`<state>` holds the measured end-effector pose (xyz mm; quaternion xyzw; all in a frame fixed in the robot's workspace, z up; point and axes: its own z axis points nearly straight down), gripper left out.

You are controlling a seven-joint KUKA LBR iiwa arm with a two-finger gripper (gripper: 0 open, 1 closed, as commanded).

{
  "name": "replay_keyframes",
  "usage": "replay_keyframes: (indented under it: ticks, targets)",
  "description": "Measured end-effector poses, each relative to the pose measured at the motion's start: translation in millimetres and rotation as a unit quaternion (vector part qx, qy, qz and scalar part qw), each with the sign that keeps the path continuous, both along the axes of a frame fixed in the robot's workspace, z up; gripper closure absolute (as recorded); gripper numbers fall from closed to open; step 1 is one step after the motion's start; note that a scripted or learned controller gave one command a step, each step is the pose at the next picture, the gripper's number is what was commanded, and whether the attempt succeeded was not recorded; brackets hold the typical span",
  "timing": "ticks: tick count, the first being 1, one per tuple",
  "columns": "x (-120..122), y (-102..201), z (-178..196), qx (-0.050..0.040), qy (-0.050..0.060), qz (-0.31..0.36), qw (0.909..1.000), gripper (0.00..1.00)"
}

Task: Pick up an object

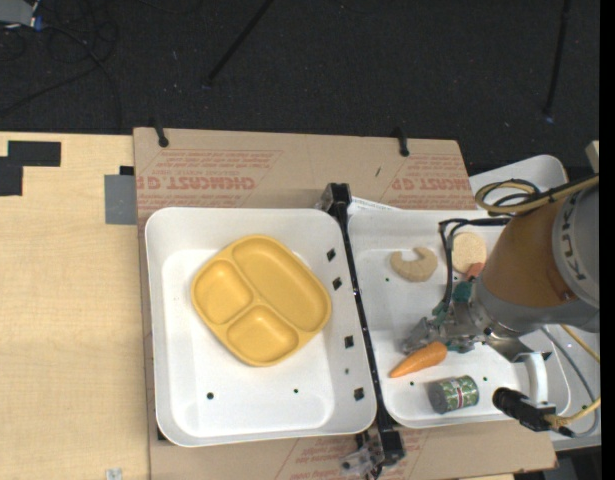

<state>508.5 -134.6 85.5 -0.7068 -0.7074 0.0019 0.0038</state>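
Your hand [449,330] is low in the right bin [387,393], just above the toy carrot's [419,359] thick end, grip state I cannot tell, so you're at the grasp step: next, close squarely, then lift.

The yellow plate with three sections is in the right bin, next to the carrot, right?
Not quite. The camera view shows the yellow divided plate in the left bin. The carrot lies in the right bin, by the gripper and a small green can.
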Motion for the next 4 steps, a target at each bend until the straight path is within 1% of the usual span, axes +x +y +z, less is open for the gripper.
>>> replay_keyframes:
  ticks: [1,2,3,4]
  targets:
    - [1,-1,8,0.0008,0.001,-0.002,1.0,1.0]
    - [6,-4,48,-0.0007,-0.002,0.0,1.0,1.0]
    - [16,1,94,-0.0008,-0.002,0.001,1.0,1.0]
    - [18,4,134,-0.0011,-0.002,0.001,1.0,1.0]
